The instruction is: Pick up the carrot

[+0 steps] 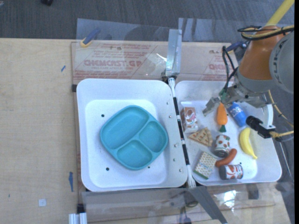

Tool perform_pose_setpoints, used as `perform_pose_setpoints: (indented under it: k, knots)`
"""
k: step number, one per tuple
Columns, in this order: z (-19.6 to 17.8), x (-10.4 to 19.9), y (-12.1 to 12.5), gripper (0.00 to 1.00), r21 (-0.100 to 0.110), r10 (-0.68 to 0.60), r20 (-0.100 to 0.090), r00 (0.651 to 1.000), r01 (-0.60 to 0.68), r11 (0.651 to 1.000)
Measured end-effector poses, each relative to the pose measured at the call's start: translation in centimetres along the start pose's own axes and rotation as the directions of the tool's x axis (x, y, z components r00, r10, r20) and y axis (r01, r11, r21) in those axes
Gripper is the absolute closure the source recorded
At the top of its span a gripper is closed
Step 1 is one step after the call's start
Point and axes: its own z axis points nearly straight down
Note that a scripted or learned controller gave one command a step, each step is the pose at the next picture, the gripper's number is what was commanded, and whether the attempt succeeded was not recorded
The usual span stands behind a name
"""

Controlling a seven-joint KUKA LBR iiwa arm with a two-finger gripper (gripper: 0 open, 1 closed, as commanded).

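The carrot is orange with a green stub at its near end. It lies lengthwise in the right bin, toward the back. My gripper hangs at the carrot's far end, just above it, reaching in from the grey arm with the orange band at the upper right. It looks open: one grey finger juts out to the left of the carrot's tip, and nothing is clamped between the fingers. The wrist hides the other finger.
Close around the carrot lie a blue bottle, a banana, a small tin, a triangular cracker and a snack packet. A sausage and red can sit nearer. The left bin holds a teal divided plate.
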Motion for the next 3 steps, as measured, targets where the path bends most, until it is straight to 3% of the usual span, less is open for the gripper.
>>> perform_pose_setpoints:
  k: [1,2,3]
  knots:
    - [2.7,-3.2,-3.2,0.0,-0.001,-0.119,-0.008,0.993,0.119,0.993]
    - [1.5,-3.4,-3.1,1.0,-0.004,-0.117,-0.001,0.993,0.117,0.993]
    - [-7.9,0.8,0.8,1.0,0.002,-0.242,-0.002,0.97,0.242,0.97]
